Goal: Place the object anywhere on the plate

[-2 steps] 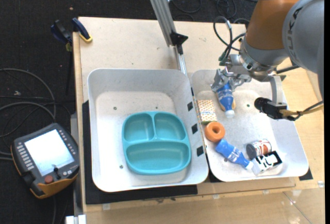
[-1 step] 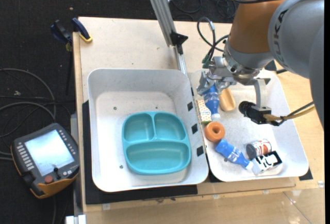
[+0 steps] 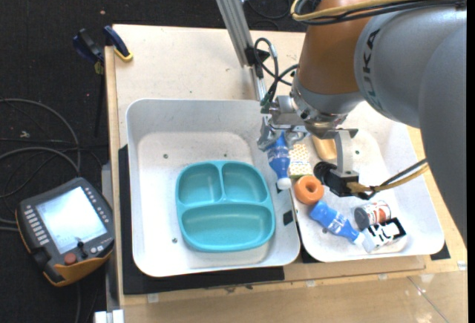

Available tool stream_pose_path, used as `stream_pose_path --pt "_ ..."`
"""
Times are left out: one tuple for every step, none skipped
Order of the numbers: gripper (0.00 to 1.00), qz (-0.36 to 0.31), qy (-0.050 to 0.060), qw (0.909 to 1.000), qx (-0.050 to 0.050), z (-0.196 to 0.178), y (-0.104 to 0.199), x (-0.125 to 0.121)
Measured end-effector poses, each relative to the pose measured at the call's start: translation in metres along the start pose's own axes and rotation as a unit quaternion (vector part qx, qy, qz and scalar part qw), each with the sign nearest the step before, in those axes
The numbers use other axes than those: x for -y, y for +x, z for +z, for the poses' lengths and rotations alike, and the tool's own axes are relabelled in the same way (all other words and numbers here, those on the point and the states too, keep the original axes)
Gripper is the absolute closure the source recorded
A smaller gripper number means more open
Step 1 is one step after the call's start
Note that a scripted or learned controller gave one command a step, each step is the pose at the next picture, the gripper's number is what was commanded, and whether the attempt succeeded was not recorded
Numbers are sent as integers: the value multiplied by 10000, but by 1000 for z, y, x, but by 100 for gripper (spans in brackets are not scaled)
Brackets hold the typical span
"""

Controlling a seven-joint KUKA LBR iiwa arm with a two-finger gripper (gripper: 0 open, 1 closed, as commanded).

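Reaching in from the right of the frame, the arm dominates the upper right; findings follow, largest item first.
Arm: grey KUKA arm with orange band [image 3: 338,39], wrist hanging over the seam between the two bins.
Bench: pale wooden bench top [image 3: 178,62], bare along the upper left.
Left bin: shallow white plastic bin [image 3: 148,128], centre-left of frame.
Right bin: shallow white plastic bin [image 3: 415,225], lower right, partly covered by the arm.
Plate: teal three-compartment plastic plate [image 3: 223,206], flat in the left bin, right of its middle.
Pendant: orange-and-grey handheld control pendant [image 3: 67,229], lower left, off the bench.
Gripper: two-finger metal gripper [image 3: 276,139], low at the bins' shared wall; whether it grips anything cannot be told.
Bottle: small blue plastic bottle with white cap [image 3: 280,162], directly under the gripper, cap pointing down-frame, just beside the plate's right edge, not on it.
Blue item: blue wrapped object [image 3: 332,221], right bin.
Ring: orange ring-shaped toy [image 3: 308,188], right bin, near the bottle's cap.
Can: small red-and-white can [image 3: 373,214], right bin, lower right.
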State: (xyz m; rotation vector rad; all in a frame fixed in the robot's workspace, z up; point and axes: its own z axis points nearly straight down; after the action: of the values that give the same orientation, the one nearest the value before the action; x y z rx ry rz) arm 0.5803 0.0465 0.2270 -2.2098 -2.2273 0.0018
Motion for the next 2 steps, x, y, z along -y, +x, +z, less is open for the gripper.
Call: stream_pose_path --pt "100 -4 -2 10000 -1 5 58 18" --pt "100 -6 -12 10000 -1 0 118 36"
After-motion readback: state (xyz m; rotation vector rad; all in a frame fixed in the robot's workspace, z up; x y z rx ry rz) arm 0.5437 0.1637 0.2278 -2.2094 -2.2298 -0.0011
